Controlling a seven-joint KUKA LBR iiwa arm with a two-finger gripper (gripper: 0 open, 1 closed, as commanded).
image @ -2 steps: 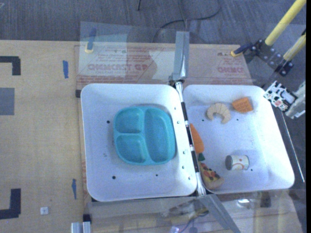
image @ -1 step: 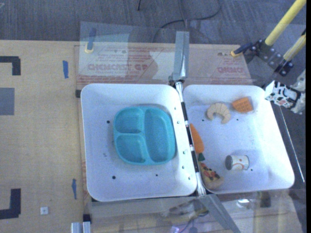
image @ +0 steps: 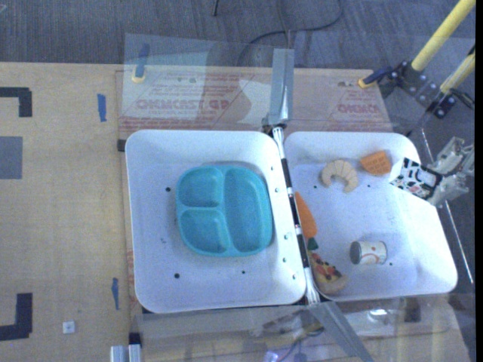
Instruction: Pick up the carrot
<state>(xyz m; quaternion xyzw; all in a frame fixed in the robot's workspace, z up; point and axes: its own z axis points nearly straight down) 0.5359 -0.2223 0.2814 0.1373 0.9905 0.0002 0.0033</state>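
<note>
The carrot (image: 304, 214) is a slim orange piece lying lengthwise against the left wall of the right bin (image: 423, 277), with a dark green end toward the front. My gripper (image: 448, 178) hovers at the right bin's far right rim, well away from the carrot and across the bin from it. A black-and-white patterned tag sits just beside the gripper, and nothing shows between its fingers.
In the right bin lie a croissant (image: 339, 174), an orange wedge (image: 376, 162), a small white cup on its side (image: 368, 252) and a pizza slice (image: 327, 272) just in front of the carrot. A blue divided plate (image: 224, 210) sits in the left bin (image: 151, 164).
</note>
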